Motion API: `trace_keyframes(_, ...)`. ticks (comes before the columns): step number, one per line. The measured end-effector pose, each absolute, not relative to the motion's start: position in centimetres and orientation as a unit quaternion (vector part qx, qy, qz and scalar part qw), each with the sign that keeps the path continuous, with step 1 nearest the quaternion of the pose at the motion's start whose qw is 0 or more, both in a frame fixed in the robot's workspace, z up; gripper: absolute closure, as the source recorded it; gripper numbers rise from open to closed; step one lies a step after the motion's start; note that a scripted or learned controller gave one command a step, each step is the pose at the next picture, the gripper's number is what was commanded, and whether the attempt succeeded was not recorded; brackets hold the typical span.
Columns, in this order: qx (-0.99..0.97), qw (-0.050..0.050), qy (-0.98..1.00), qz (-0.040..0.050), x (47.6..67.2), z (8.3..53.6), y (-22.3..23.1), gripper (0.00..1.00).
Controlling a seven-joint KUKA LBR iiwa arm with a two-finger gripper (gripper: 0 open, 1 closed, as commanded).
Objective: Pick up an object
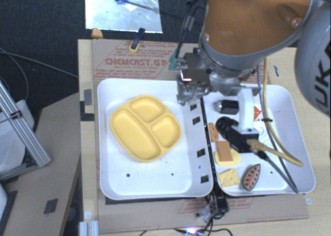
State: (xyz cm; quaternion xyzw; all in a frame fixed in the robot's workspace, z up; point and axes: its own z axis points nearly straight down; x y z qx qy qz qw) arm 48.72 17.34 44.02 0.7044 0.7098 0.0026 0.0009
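My gripper point(187, 94) hangs over the back right corner of the left bin point(150, 186), close to the wall between the two bins. Nothing shows in its grasp. A yellow divided plate point(146, 126) lies in the left bin, to the gripper's lower left. In the right bin point(289, 126), an orange block point(224, 150) rests on a pale yellow piece point(232, 159). A yellow cheese wedge point(229, 178) and a watermelon slice point(252, 176) lie near the front edge. A small brown piece point(213, 132) sits by the divider, and a small dark block point(227, 106) lies further back.
The large arm body covers the upper right and the back of the right bin. The bins rest on a cardboard sheet point(129, 61), with a yellow-and-blue clip point(137, 40) at its back edge. A shiny metal sheet point(123, 1) lies behind.
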Motion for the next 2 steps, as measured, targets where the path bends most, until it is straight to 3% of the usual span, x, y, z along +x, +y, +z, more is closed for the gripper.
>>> trace_keyframes(1, 0.707, 0.001, 0.707, 0.0012, 48.90, 43.89, 16.98, 1.00)
trace_keyframes(2, 0.706, 0.000, 0.708, 0.0011, 48.89, 43.89, 17.00, 0.00)
